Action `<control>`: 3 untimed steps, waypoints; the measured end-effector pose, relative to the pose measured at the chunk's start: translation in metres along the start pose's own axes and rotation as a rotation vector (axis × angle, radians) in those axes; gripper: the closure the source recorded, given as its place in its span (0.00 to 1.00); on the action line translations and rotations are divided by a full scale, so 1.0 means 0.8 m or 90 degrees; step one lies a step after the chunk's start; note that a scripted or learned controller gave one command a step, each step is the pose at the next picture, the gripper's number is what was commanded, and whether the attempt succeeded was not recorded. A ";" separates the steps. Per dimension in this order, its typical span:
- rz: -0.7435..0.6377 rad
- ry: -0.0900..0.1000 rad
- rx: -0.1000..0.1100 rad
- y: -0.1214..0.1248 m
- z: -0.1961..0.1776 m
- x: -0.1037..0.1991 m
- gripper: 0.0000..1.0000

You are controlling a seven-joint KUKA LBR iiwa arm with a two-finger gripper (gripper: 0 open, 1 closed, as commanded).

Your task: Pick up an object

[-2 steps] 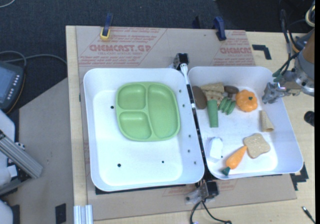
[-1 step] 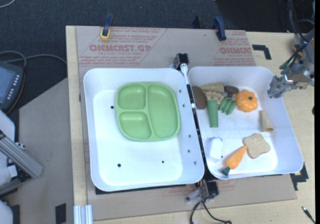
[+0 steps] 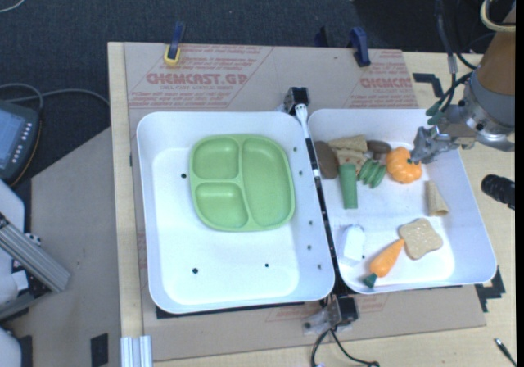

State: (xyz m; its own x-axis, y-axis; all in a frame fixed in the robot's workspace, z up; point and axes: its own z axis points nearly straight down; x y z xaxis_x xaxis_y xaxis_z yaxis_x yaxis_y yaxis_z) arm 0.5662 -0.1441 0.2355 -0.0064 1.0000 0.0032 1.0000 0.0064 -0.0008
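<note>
orange toy fruit (image 3: 400, 166) sits near the back of the right bin (image 3: 471, 218), and the end effector (image 3: 426, 147) hangs just beside it on its right, at its upper edge; whether the tips are spread or closed cannot be told from this slant, and nothing is seen between them. the fruit looks like a light, hard plastic piece, rounded and smooth, so it will likely roll or squirt out of a shallow pinch; the surest hold seems to be across its widest middle, fingers coming straight down. on its left lie green pods (image 3: 372, 173) touching or nearly so, with a green stick (image 3: 349, 186) and a brown slab (image 3: 350, 147) further over, so room on that side is tight. to the right and toward the front the bin floor is open, down to a tan roll (image 3: 436, 198), a bread slice (image 3: 421, 237) and a carrot (image 3: 385, 260). the bin's back wall is near, which limits approach from behind. the left bin (image 3: 164, 193) holds a green divided plate (image 3: 242, 182), well apart.
</note>
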 end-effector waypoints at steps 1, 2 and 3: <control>0.000 0.000 0.002 -0.018 0.018 0.071 1.00; 0.001 0.000 0.002 -0.029 0.026 0.126 1.00; 0.004 -0.003 -0.003 -0.028 0.004 0.117 1.00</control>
State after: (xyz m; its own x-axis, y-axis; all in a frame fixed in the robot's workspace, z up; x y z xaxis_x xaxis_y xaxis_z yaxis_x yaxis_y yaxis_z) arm 0.5433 -0.0509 0.2328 -0.0002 1.0000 -0.0009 1.0000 0.0002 0.0039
